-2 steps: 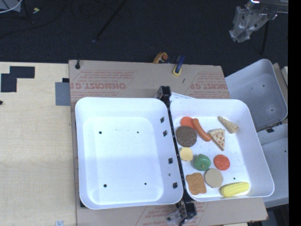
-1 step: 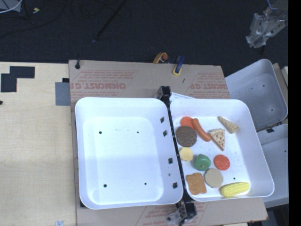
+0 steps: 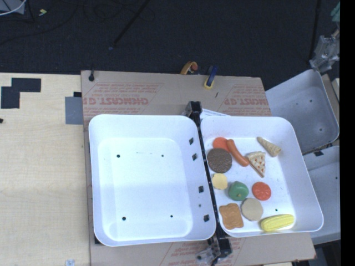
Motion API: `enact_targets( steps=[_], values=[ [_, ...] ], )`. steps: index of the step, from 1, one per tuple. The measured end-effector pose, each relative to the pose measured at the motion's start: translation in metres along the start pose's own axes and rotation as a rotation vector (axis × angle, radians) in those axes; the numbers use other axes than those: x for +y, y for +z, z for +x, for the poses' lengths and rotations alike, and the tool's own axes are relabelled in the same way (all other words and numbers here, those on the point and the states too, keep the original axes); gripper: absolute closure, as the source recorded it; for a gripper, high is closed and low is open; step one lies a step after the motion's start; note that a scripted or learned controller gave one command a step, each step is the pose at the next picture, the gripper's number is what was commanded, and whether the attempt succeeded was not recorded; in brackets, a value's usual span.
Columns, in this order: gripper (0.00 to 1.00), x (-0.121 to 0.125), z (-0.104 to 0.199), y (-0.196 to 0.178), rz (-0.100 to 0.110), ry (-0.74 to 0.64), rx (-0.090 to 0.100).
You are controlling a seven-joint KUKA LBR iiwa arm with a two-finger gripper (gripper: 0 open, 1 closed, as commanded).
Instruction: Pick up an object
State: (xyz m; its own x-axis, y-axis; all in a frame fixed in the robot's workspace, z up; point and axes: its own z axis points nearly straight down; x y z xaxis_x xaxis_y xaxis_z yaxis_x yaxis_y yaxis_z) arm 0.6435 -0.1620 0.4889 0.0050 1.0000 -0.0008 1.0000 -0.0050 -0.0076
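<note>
Step in hand: nothing picked yet, every item lies loose in the right-hand shallow white plastic bin [image 3: 302, 165]. Next move, as I judge it, calls for choosing one piece with room around it and coming down over it.

Nearest the camera in that bin: yellow toy corn cob [image 3: 277, 222] by the front rim, orange-brown toast-shaped slice [image 3: 231, 216], beige round disc [image 3: 252, 209] touching the toast's right side. Next row: green rounded vegetable piece [image 3: 238, 190], red tomato-like round [image 3: 261, 190], small pale yellow block [image 3: 220, 181]. Further back: dark brown patty disc [image 3: 219, 160], orange sausage-like stick [image 3: 237, 152] beside it, triangular pizza slice [image 3: 257, 163], tan wedge [image 3: 269, 146]. The corn and tomato sit fairly apart from neighbours, so look easier targets.

Left white bin [image 3: 100, 148] lies just beside, joined at a black hinge strip [image 3: 202, 165].

Far right top, a grey metal part [image 3: 324, 51] is possibly the arm; jaws' state cannot be told.
</note>
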Motion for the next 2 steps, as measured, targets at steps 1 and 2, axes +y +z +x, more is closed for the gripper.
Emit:
enact_targets(
  steps=[1,2],
  values=[
    [1.0,0.0,-0.012,-0.051,-0.009,-0.005,-0.001],
    [1.0,0.0,-0.053,-0.048,-0.005,-0.003,0.0]
  ],
)
